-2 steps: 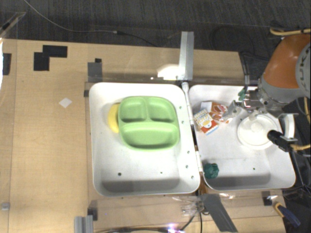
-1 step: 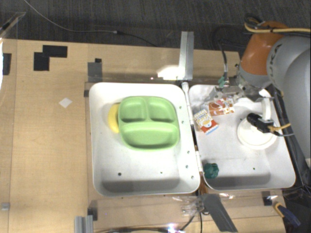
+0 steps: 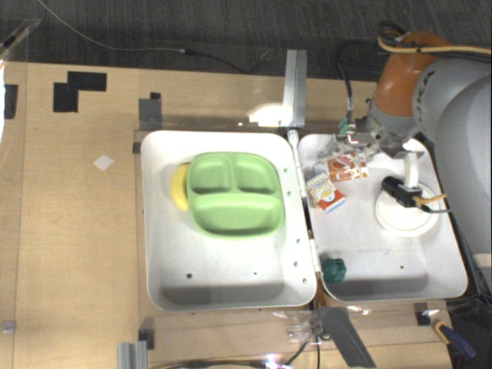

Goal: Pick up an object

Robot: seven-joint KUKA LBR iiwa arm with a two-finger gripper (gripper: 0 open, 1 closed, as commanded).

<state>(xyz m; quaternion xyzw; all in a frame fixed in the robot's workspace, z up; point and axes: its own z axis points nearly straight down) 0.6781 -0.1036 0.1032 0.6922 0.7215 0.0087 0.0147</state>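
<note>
My arm (image 3: 453,106) is bulky grey metal, with an orange band (image 3: 401,83) and black cables (image 3: 346,68) above the wrist.

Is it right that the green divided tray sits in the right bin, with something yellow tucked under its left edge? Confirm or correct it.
Not quite. The camera view shows the green divided tray in the left bin, not the right one. The rest holds: something yellow sticks out from under its left edge.

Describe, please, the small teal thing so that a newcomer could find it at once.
Start at the right bin of the two white ones. Go to its near left corner, by the wall shared with the other bin. The teal lump lies there alone, dark and rounded, well apart from the packets further back.
</note>
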